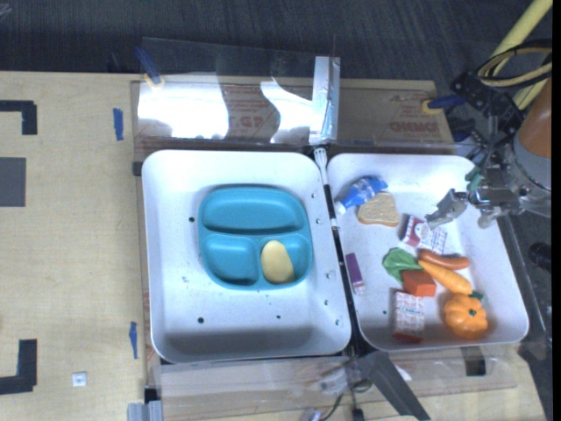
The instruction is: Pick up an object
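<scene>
Right now my jaws (pixel 458 207) hang over the far right part of the right bin (pixel 517 318). I cannot tell how far they are parted, and I see nothing held between them. I judge this to be the approach step: the arm is above the pile and no object has been lifted yet.

Just below and left of the jaws lies a small red-and-white packet (pixel 421 232), the closest thing to take. Next I would need to come straight down on it, clear of the carrot (pixel 445 273) lying just near of it, and close on its narrow sides.

Going outward in the same bin: a green leaf (pixel 399 260) touching the carrot, a red block (pixel 418 283), a pumpkin (pixel 465 314) at the near right, a second white packet (pixel 409 312), a slice of toast (pixel 378 210), a blue wrapper (pixel 359 189) at the far left, and a purple stick (pixel 354 271) against the left wall.

The left bin (pixel 166 235) holds a blue tray (pixel 230 226) with a yellow egg-shaped thing (pixel 277 261) in its near right compartment. Both bins sit on the desk (pixel 61 235).
</scene>
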`<action>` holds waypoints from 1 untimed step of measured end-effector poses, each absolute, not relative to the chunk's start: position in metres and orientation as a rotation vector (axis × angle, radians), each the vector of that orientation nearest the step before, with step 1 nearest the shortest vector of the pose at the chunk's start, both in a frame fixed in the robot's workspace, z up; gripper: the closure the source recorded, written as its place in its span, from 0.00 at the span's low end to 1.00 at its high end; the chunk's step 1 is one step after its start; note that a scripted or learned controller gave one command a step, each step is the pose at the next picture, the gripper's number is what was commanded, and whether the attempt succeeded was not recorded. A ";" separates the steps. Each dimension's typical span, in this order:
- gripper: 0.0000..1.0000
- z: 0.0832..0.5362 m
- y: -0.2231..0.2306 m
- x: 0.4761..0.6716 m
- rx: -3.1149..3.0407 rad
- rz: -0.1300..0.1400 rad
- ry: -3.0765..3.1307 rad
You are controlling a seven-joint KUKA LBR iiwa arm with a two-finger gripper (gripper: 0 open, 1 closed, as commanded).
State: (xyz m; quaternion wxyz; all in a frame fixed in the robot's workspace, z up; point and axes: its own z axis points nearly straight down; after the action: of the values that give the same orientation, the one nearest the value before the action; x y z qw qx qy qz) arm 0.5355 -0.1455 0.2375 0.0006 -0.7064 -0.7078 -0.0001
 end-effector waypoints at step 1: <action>0.00 0.129 -0.179 0.505 -2.094 0.006 -2.333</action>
State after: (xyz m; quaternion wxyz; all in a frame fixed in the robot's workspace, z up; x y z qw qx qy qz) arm 0.5053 -0.1795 0.1288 0.0033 -0.6680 -0.7441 0.0019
